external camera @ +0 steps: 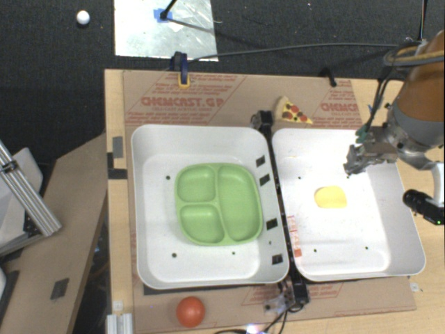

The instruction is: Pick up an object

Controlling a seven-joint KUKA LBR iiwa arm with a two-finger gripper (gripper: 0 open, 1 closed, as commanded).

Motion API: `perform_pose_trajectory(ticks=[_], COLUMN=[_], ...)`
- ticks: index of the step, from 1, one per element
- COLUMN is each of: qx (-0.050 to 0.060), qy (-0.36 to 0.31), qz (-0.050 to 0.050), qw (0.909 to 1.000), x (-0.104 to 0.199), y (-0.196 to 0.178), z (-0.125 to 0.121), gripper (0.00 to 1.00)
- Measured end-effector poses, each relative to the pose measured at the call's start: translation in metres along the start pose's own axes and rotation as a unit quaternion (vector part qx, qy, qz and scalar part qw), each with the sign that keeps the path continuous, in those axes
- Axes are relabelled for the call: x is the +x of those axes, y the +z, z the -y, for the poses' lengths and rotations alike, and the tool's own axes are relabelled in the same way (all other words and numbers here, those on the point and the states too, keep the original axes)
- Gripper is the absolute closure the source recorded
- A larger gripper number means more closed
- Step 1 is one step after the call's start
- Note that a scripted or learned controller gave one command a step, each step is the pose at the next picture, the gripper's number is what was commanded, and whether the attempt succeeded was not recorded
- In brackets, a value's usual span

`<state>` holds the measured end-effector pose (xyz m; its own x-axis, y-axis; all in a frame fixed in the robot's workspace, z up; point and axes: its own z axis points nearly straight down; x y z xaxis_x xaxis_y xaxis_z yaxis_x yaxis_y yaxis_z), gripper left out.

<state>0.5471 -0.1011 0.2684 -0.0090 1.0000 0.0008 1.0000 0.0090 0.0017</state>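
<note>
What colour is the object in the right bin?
Yellow: the object lies in the right bin, clearest in the camera view.

Yellow object [330, 197], right-centre of frame.
Flat, rounded, pale yellow piece lying on the right bin's white floor, centre-left of that bin, nothing touching it.

You look down from single fixed camera above bench [229, 96], tilted at slant. Far enough back to take in both white bins: left bin [149, 186] and right bin [389, 256] side by side. Arm [417, 110] enters from frame right.
</note>
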Motion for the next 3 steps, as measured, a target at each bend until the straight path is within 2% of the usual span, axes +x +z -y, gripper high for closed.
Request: perform_pose_trajectory(ticks=[1, 3], qx=[0.0, 0.0], qy=[0.0, 0.0], qz=[0.0, 0.0], qw=[1.0, 1.0], x=[0.051, 0.156], y=[0.015, 0.011], z=[-0.006, 0.005], gripper=[1.0, 1.0])
